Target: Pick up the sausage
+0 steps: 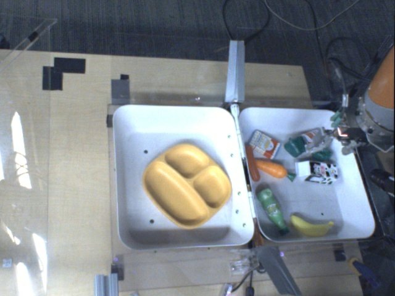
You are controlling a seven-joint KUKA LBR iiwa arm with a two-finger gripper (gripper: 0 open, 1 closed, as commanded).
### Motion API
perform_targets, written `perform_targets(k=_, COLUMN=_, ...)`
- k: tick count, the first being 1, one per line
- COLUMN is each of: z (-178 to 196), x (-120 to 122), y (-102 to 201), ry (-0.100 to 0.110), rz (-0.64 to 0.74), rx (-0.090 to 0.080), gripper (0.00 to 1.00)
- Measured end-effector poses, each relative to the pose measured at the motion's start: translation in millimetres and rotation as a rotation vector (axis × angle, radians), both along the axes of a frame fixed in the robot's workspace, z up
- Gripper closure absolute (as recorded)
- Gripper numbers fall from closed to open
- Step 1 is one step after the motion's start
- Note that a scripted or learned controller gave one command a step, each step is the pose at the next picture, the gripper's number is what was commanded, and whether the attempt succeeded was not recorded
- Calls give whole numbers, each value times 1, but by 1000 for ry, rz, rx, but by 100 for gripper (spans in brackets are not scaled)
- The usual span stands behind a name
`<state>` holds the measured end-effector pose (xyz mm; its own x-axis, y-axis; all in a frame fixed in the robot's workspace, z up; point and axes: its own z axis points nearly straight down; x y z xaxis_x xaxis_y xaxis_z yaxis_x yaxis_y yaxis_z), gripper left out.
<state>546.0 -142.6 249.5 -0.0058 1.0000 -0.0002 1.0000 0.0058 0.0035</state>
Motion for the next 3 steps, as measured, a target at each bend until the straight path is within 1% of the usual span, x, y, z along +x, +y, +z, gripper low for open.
perform_targets(k=1, z=-96, x=33, y=35, ry=3, rz=-251, rx=2, gripper=0)
perform_targets(k=2, z=-116, x=49, y=22, ry=-1, rz=19, rx=0, gripper=0)
perform_targets(k=3, z=-162, x=56, y=53, ry=-5, rz=-128, rx=1, gripper=0)
